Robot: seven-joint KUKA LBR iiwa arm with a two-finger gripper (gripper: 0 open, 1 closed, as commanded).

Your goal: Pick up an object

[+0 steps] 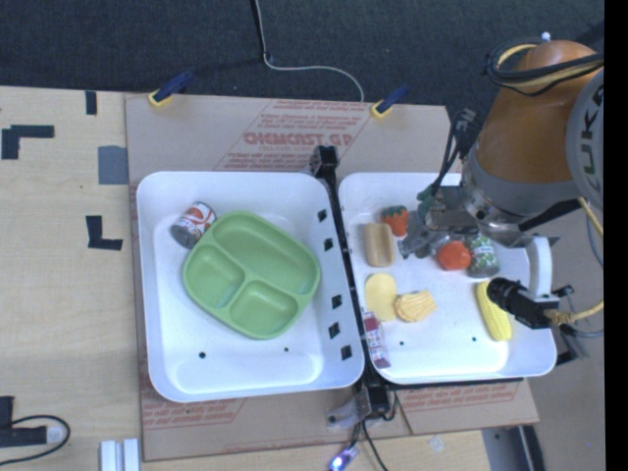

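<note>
The grey arm with its orange band (538,106) rises closest to the lens, its gripper (424,235) low over the right bin (442,356); whether it is parted or closed cannot be told. Just left lie a strawberry (394,220) and bread roll (379,244), just right a tomato (453,255). Farther off, yellow pieces (381,288), corn (494,312), green plate (252,274), can (193,224).

The table (59,263) is bearing a cardboard sheet (285,140); two white bins (157,292) are lying side by side on it.
</note>
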